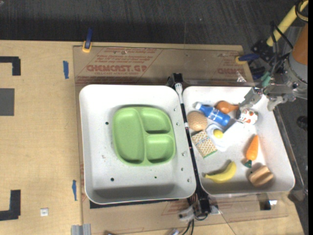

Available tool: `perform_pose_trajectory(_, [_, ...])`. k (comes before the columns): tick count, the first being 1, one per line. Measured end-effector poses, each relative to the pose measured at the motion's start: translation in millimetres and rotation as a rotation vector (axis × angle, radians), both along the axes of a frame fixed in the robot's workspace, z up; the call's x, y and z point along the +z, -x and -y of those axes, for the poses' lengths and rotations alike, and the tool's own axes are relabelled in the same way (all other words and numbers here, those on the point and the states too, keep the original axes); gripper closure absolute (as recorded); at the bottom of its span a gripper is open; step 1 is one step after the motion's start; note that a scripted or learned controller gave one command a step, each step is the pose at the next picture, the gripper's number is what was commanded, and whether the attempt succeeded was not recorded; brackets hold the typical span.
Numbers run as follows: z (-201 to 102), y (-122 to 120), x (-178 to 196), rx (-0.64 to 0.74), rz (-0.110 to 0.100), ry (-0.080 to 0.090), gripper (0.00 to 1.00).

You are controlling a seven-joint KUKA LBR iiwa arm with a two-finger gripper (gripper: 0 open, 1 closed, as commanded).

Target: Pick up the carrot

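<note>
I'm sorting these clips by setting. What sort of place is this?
Probably a robotics lab bench, not a kitchen: two white bins clamped side by side, blue tape marks on the board, and toy food such as a carrot and banana, with a pincer alongside.

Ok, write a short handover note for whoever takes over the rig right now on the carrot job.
Pincer: above the back right corner of the right bin, nothing seen between its fingers; open or shut is unclear.
Carrot: lying in the right bin near its right wall, apart from the pincer, with the banana and a small bun nearer the front.
Done: nothing yet.
Left: move to the carrot, grip it, lift it.
</note>
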State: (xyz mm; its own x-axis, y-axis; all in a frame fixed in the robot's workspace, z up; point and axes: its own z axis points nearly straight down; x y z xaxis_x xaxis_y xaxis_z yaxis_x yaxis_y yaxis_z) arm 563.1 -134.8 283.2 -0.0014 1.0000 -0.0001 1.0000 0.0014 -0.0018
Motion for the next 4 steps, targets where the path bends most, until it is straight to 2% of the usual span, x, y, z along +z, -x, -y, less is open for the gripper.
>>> perform_pose_trajectory(1, [63,-5,-81,0.379,-0.002,0.0,0.0])
perform_pose_trajectory(2, [82,6,-189,0.308,0.006,-0.01,0.0])
perform_pose_trajectory(3, [58,33,-195,0.19,0.011,0.004,0.0])
perform_pose_trajectory(4, [61,30,-182,0.188,0.022,0.014,1.0])
